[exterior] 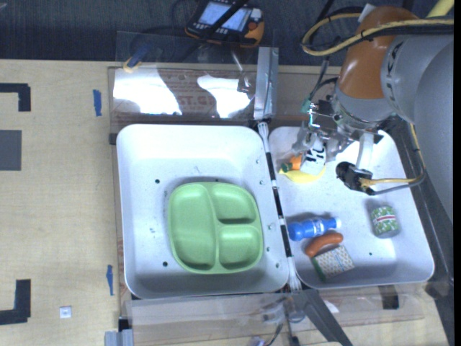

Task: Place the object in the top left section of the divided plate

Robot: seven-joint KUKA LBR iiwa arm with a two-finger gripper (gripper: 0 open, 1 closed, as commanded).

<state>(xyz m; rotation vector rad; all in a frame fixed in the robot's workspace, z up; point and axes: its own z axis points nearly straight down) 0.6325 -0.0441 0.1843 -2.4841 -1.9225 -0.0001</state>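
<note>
Tool [311,152] over yellow-orange toy [299,171], lying left-right.

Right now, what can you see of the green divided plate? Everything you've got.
The green divided plate lies flat in the left bin, a little right of its middle. It looks like matte light-green plastic, a rounded square with raised ridges splitting it into three sections: one large along the left, two smaller stacked on the right. The sections hold nothing. It rests on the bin floor alone, apart from the walls. The gripper is over the right bin, away from it.
</note>
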